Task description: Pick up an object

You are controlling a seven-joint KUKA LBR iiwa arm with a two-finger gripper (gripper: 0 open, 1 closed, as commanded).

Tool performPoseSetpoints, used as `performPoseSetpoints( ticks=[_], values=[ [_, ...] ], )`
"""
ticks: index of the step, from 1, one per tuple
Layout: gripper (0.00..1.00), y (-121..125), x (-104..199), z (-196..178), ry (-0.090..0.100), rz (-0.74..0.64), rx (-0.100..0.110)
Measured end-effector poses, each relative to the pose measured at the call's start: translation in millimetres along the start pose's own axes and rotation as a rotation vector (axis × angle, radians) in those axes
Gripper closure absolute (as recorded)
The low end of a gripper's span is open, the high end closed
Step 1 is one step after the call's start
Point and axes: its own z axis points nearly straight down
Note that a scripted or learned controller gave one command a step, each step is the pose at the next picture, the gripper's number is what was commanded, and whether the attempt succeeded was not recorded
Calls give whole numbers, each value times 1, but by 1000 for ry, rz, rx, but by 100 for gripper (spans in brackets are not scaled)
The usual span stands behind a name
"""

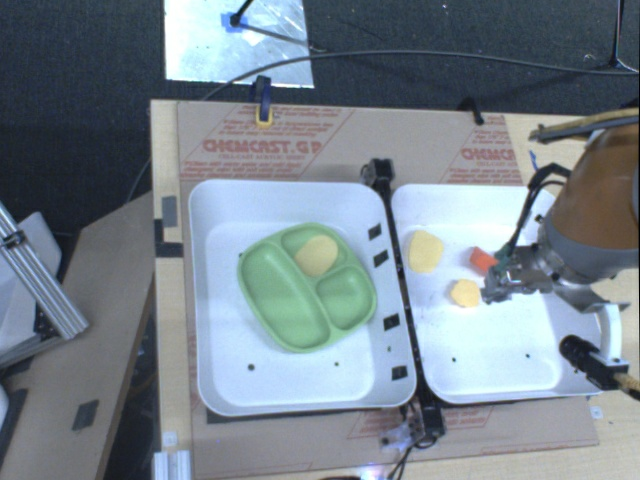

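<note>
Reaching in from the right, the grey arm hangs its jaws [497, 286] low over the right white bin [500, 373], just beside a small round yellow piece [465, 293], likely the target. Whether they stand apart or together I cannot tell. An orange piece [482, 259] and a larger yellow lump [425, 251] lie near.

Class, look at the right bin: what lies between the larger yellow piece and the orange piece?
Bare white floor of the right bin separates the larger yellow piece from the orange piece, in the camera view.
</note>
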Motion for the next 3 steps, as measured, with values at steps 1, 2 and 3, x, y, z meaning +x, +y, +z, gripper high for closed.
performPoseSetpoints(
  ticks=[1,2,3],
  values=[
    [100,-5,5,-49,0,-1,-1],
    [100,2,57,-49,2,-6,4],
    [100,25,104,-36,2,-5,3]
  ],
)
